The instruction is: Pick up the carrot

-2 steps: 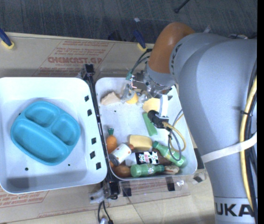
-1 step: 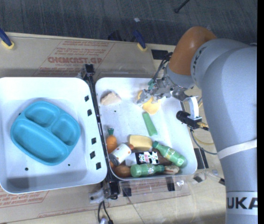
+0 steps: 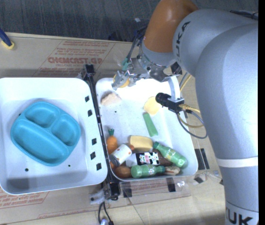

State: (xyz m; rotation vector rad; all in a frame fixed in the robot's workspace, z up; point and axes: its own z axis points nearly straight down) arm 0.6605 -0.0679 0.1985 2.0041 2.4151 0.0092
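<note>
We see the pincer (image 3: 123, 77) at the far-left corner of the right bin (image 3: 185, 139), hanging over the rim there; whether it is apart or together, we cannot tell, because the wrist hardware blurs into one cluster. Something small and yellow-white sits right at its tip, but we cannot say if it is gripped. Just below the pincer, near the same corner, lies a pale bread-like lump (image 3: 110, 98). To the pincer's right and a little nearer us sit a yellow rounded piece (image 3: 152, 107) and a green stick (image 3: 150, 124), with bare white floor between them and the lump: that is the open room in this bin.

The carrot (image 3: 111, 144) lies well below the pincer, pressed against the bin's left wall, green top pointing toward the pincer. It touches a small white cup with a red band (image 3: 121, 153), and beyond that the near end is crowded: a yellow wedge (image 3: 140, 142), a black-and-white carton (image 3: 147, 159), and two green bottles (image 3: 170, 154) packed against the near rim.

Left of the pincer, past the divider, the left bin (image 3: 1, 125) holds a blue divided tray (image 3: 45, 132) with white floor around it. Both bins rest on a cardboard-covered surface (image 3: 52, 50). The grey arm with its orange band (image 3: 167, 20) looms at the pincer's right.
</note>
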